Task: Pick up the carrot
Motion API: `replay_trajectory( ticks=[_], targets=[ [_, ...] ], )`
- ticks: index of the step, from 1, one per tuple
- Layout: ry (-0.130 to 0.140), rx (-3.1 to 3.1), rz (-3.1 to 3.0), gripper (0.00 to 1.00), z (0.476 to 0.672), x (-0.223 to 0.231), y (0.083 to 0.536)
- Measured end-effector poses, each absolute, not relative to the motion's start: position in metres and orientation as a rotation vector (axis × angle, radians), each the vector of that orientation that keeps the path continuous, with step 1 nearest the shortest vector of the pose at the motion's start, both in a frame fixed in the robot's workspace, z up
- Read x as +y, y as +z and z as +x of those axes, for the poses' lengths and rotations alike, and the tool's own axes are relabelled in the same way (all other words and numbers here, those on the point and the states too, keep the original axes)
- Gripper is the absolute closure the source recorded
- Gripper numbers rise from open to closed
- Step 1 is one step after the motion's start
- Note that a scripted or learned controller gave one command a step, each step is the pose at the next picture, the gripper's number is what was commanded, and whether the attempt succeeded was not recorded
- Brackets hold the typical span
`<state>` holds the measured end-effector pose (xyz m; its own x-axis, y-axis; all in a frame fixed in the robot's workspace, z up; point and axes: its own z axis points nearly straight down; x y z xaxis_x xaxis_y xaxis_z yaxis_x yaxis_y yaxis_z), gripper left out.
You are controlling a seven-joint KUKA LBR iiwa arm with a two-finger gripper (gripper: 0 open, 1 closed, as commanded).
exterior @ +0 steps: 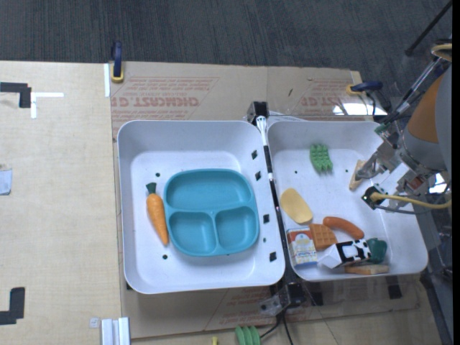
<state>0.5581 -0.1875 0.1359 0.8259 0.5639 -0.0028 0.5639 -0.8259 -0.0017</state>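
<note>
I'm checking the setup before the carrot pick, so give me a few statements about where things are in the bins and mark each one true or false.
1. The carrot lies in the left bin, beside the blue tray. True.
2. The carrot sits inside one of the tray's compartments. False: it lies on the bin floor, off the tray's left edge.
3. The gripper is over the right bin, far from the carrot. True.
4. The green toy shares a bin with the carrot. False: it is in the right bin.
5. The sausage lies in the right bin. True.
</note>
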Motion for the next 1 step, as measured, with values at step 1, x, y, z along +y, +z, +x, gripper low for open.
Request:
replay_trajectory(
  ticks=[1],
  targets=[
    [0.008,-0.864,-3.016,0.0,0.5119,-0.18,0.0904]
  ],
)
